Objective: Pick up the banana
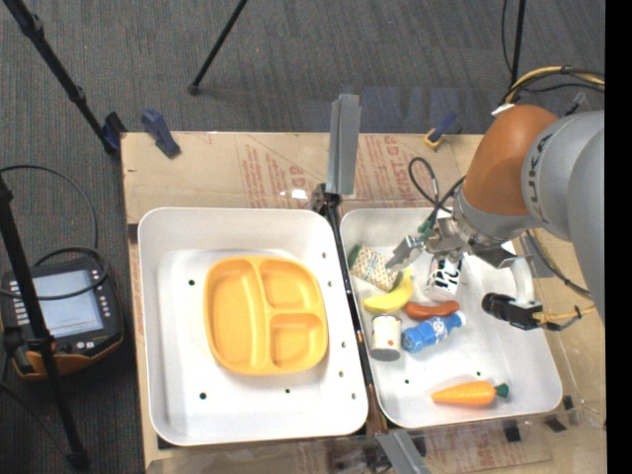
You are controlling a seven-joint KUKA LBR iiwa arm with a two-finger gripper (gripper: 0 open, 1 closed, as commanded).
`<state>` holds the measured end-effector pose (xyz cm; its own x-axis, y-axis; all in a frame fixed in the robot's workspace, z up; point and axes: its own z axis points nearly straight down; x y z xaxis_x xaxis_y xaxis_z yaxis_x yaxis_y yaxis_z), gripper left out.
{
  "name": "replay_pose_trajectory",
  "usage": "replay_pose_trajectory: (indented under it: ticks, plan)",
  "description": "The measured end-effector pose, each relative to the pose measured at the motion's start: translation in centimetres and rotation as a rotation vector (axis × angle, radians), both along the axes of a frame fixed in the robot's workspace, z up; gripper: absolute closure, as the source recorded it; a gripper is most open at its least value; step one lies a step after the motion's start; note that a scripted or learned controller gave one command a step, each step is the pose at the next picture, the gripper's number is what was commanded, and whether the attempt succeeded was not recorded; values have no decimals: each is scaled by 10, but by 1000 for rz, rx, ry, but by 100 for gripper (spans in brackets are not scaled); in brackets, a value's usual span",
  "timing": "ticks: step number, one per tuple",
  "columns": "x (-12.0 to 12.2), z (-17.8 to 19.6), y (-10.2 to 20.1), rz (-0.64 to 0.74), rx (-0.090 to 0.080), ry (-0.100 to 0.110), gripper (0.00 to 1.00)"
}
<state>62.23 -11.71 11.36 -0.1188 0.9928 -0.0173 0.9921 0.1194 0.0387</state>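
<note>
While the carrot (466, 394) lies nearest the camera at five o'clock in the right bin (538, 363), the blue bottle (431, 333) and small white can (385, 336) sit just above it, with the yellow tray (265, 314) over in the left bin (168, 265). Further back, the banana (389, 297) rests on the bin floor at the right bin's nine o'clock, beside the red sausage (432, 310). Farthest, at its twelve o'clock, the gripper (420, 246) hovers just above the banana, whether spread or pinched I cannot tell.

The gripper (413, 248) hung in the right bin (528, 363), just above the banana (392, 297). Hot dog (432, 310), blue bottle (431, 333) and carrot (466, 394) sat nearby; a yellow tray (265, 314) lay in the left bin (168, 363).
</note>
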Motion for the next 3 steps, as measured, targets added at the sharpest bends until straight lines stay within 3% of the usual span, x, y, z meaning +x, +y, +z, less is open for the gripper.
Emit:
replay_pose_trajectory:
  ticks: [1,2,3]
  plan:
    - [-20,-11,27,-142,5,0,0]
    - [-31,-12,33,-273,15,1,0]
    - [-29,0,29,-275,10,-3,100]
